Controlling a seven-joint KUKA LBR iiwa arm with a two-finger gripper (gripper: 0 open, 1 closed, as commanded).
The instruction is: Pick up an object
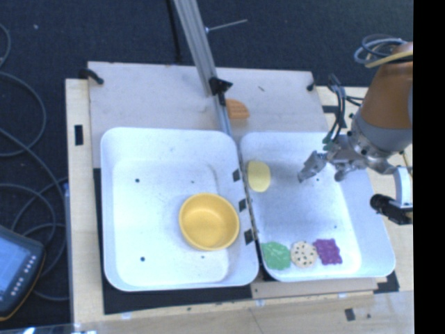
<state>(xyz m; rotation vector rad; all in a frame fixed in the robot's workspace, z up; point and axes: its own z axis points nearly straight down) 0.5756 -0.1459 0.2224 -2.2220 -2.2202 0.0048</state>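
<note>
pale yellow piece (259, 176) lies left of the open gripper (325, 170), apart.

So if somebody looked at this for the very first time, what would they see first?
Probably the yellow bowl, bright against the left white bin and sitting toward its right side. Next, the robot arm with its orange band reaching in from the right above the right bin. Then the row of small things along that bin's near edge: a green piece, a spotted cookie and a purple piece.
</note>
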